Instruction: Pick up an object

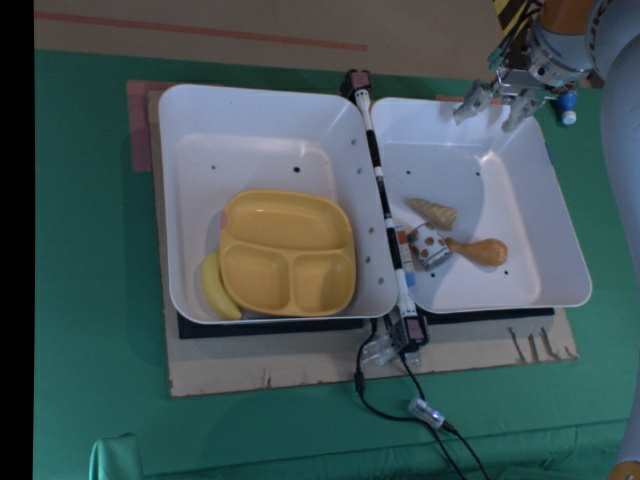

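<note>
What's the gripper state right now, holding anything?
Gripper: open, nothing between its fingers, hovering over the far edge of the right bin.

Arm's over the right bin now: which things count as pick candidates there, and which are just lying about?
In play: gripper, open above the right bin; ice cream cone, spotted cup, drumstick.

Lying about: yellow tray, banana, left bin, cable.

Two glossy white plastic bins (268, 128) sit on rough brown cardboard (300, 363) over matt green cloth (90, 268) at centre frame; a smooth yellow plastic tray (288, 253) lies lower left, the metal pincer (497, 101) gleaming upper right.
</note>
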{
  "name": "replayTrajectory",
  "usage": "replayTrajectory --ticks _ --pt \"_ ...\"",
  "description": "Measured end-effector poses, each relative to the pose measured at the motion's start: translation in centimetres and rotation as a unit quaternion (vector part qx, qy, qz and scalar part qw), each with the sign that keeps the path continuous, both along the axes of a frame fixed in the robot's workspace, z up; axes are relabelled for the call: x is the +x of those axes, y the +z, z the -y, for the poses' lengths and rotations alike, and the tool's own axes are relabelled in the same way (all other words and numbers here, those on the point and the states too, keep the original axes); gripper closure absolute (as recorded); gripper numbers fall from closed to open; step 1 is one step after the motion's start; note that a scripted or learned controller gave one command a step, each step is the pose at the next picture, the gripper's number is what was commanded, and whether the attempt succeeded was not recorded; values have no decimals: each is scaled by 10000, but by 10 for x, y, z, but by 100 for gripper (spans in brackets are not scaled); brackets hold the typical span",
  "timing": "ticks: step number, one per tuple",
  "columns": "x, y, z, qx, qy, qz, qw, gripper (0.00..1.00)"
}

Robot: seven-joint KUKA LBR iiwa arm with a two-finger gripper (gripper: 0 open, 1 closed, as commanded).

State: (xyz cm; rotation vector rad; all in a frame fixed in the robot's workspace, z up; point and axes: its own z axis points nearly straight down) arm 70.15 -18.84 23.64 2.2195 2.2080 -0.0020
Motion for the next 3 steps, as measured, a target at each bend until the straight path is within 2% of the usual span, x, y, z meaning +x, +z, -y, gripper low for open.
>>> replayTrajectory --ticks 1,2,3 --pt "-1 -29 -7 -33 -8 -34 10000 0" --pt "0 -38 -1 33 30 -75 10000 0" --pt "-2 -41 -11 -57 -10 -73 10000 0"
